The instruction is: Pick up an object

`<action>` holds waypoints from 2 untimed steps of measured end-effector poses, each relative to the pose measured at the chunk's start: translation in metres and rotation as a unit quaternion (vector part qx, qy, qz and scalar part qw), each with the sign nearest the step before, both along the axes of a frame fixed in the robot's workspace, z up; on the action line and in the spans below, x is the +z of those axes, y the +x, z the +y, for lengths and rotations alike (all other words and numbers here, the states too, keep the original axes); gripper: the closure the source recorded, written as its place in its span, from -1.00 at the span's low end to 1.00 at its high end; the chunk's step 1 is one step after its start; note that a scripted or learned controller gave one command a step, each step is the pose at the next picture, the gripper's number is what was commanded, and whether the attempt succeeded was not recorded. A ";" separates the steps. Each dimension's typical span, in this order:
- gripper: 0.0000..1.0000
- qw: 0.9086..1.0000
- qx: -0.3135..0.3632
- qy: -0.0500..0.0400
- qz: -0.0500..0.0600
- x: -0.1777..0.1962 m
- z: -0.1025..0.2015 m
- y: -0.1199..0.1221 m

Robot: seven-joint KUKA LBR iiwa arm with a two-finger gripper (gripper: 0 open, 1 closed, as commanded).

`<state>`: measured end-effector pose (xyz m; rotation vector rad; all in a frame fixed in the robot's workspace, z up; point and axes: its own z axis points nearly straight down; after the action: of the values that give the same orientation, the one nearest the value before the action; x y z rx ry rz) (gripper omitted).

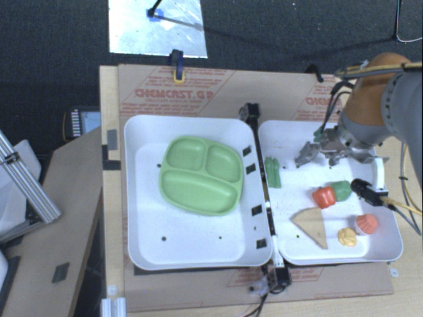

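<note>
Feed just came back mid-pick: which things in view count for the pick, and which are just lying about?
For the pick, all in the right bin:
gripper
green stick
red and green toy
tan wedge
yellow piece
orange piece

Lying about:
green divided plate, left bin
foil sheet

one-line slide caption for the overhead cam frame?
KUKA arm's gripper hovers over right bin of toy food; green divided plate sits in left bin.
</note>
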<state>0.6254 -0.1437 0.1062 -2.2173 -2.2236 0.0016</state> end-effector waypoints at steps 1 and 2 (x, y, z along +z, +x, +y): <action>1.00 1.000 0.000 -0.001 -0.003 0.014 -0.001 0.002; 1.00 1.000 -0.001 -0.001 -0.004 0.074 -0.009 -0.001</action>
<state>0.6248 -0.1525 0.1806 -2.2255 -2.2263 -0.0057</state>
